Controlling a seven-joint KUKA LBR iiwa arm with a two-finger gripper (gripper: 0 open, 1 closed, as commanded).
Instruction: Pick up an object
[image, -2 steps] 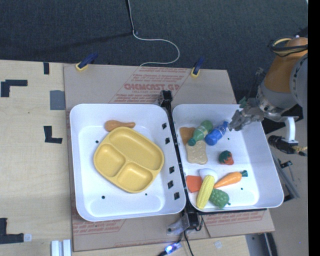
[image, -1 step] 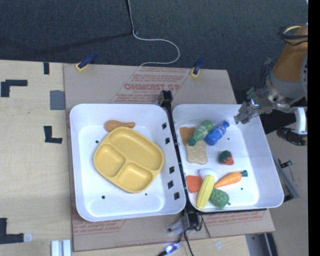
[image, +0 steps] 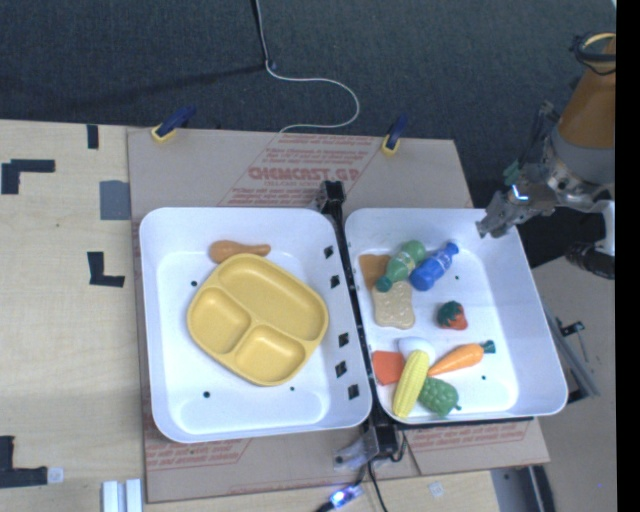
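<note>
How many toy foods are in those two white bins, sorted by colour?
Orange: 4 (drumstick, carrot, two flat pieces)
Green: 2 (bottle, broccoli)
Blue: 1 (bottle)
Red: 1 (strawberry)
Yellow: 1 (corn)
Tan: 1 (cracker)
Total: 10

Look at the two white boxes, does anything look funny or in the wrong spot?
A little. The orange drumstick lies on the left bin's floor, just behind the yellow tray instead of in a compartment. In the right bin the toy foods are jumbled, and the corn lies across its neighbours. Nothing looks spilled or broken.
</note>
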